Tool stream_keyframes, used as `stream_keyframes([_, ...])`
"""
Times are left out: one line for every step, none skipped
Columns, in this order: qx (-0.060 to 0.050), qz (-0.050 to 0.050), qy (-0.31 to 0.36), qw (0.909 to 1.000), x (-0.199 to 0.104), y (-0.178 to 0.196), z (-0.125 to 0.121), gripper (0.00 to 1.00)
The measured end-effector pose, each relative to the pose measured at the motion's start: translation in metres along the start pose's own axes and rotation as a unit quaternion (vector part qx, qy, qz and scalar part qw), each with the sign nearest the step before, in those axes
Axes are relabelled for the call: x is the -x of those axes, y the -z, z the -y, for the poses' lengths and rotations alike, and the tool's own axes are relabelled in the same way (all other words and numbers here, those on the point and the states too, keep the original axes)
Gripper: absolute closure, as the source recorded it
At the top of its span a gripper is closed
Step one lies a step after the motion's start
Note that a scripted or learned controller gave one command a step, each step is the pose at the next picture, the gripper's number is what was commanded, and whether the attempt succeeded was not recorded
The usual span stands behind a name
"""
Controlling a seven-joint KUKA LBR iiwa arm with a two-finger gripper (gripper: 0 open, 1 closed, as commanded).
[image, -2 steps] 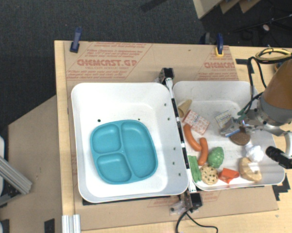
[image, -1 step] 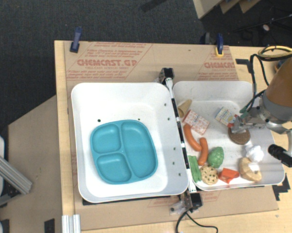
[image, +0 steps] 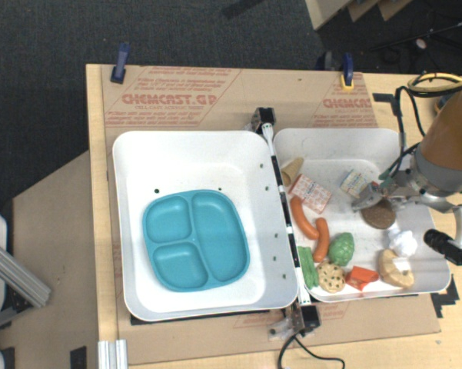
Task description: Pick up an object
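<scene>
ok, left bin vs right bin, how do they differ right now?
The left bin holds a single teal divided plate; the right bin holds many small toy foods, such as a hot dog and a cookie. The gripper is over the right bin, not the left bin. Both are shallow, white and rounded.

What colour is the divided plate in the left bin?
The divided plate is plain teal blue, best seen in the camera view.

Arm: reaches in from the right, orange band above grey wrist
Gripper [image: 371, 198]: low, pointing left and down
</scene>
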State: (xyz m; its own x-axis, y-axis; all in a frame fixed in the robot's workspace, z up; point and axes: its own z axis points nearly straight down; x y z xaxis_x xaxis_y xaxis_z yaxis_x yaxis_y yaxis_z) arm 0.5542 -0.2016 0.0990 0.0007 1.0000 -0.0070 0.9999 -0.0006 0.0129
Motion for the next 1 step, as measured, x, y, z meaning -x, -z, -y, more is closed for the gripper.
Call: stream_keyframes([0.002,0.001,0.000,1.0000,0.0005,0.0105,-0.0007,1.00])
